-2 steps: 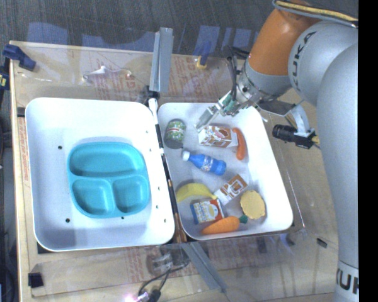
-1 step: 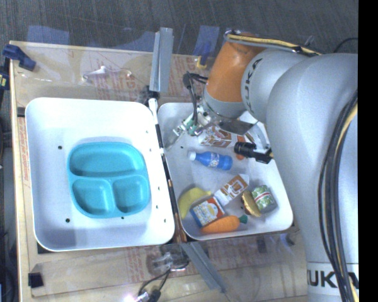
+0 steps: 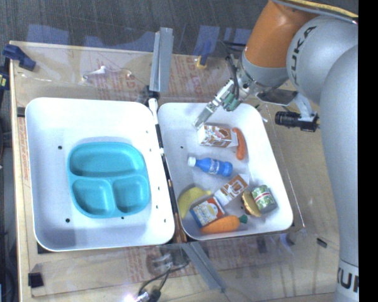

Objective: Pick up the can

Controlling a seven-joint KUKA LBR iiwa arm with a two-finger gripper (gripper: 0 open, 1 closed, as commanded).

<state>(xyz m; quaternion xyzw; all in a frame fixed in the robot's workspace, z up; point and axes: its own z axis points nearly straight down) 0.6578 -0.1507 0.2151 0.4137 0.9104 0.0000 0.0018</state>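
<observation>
Blue tray (image 3: 108, 178) in left bin (image 3: 38, 168); blue bottle (image 3: 210, 165), carrot (image 3: 222, 224) in right bin (image 3: 176, 121)

A small can (image 3: 263, 199) lay in the right-hand white bin (image 3: 278, 168), in its near right corner, close to the right wall. It rested tilted, its round end turned up toward the camera, showing a green rim around a face of white and red. A label of green wrapped its side. It touched a round yellow-brown item (image 3: 250, 205) on its left, with a small brown carton (image 3: 232, 189) just beyond.
</observation>
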